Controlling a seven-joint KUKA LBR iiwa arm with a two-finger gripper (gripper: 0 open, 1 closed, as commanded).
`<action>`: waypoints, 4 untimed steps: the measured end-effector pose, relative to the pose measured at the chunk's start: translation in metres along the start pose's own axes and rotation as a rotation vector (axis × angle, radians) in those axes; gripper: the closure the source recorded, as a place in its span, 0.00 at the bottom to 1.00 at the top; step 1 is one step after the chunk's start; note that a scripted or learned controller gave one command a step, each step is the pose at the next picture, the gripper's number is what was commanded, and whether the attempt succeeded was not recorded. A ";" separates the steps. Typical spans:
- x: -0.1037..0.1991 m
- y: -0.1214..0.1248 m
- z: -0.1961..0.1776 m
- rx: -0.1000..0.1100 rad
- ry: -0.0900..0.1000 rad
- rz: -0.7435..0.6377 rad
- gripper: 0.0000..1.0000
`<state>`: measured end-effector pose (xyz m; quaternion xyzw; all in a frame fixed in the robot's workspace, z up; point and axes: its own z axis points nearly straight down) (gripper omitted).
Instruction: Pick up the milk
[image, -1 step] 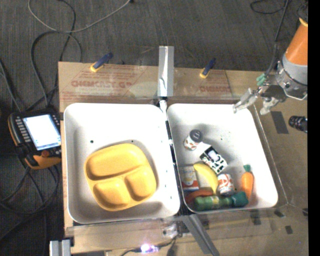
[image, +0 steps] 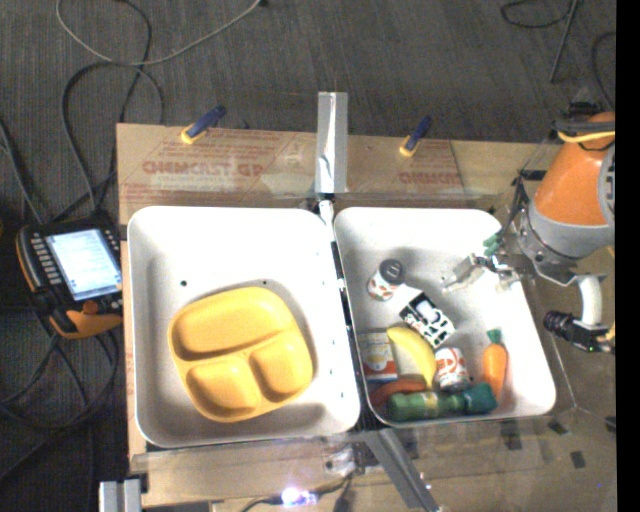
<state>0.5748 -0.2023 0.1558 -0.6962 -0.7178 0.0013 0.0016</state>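
Yellow tray (image: 243, 352) (left bin (image: 150, 300)); milk (image: 427, 319) right.

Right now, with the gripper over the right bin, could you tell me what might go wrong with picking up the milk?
1. The milk, the white carton with black patches, lies tilted against the yellow banana, so a grasp might catch both.
2. The small bottle sits just up-left of the milk and could be knocked over on approach.
3. The gripper hangs up-right of the milk, offset from it; a straight descent would likely meet the bare floor of the right bin.
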 end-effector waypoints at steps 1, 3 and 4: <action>0.022 -0.009 0.038 -0.039 -0.009 0.243 0.00; 0.077 -0.042 0.056 -0.020 -0.006 0.150 1.00; 0.136 -0.069 -0.026 0.000 0.002 0.008 1.00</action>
